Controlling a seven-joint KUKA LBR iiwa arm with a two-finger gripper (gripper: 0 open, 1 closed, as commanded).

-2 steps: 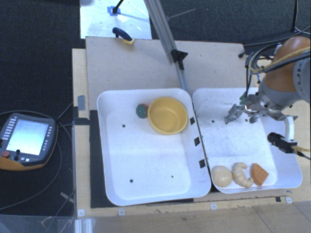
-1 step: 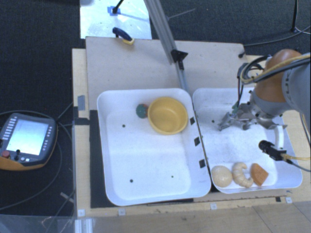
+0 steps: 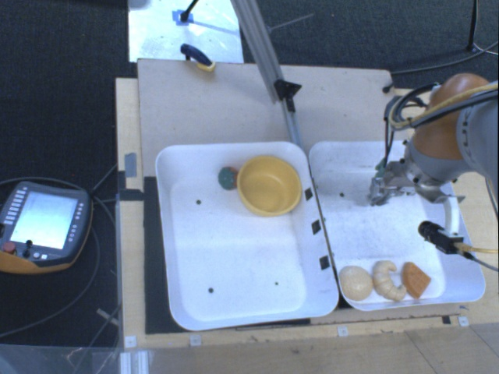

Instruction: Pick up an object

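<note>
While three food pieces lie in a row at the right bin's (image 3: 468,291) near edge, none is lifted: a pale egg (image 3: 355,283), a curved cream pastry (image 3: 386,280) touching it, and an orange wedge (image 3: 415,279) just beside the pastry. Well apart from them, the gripper (image 3: 380,192) hangs low over the same bin's far half, near its left wall; whether its tips are spread or closed is too small to tell, and nothing is seen between them. Behind it rises the arm (image 3: 452,131), grey with its orange band. Across the divide, the left bin (image 3: 234,287) carries a yellow bowl (image 3: 269,185) with a dark green ball (image 3: 227,178) touching its left rim.
</note>
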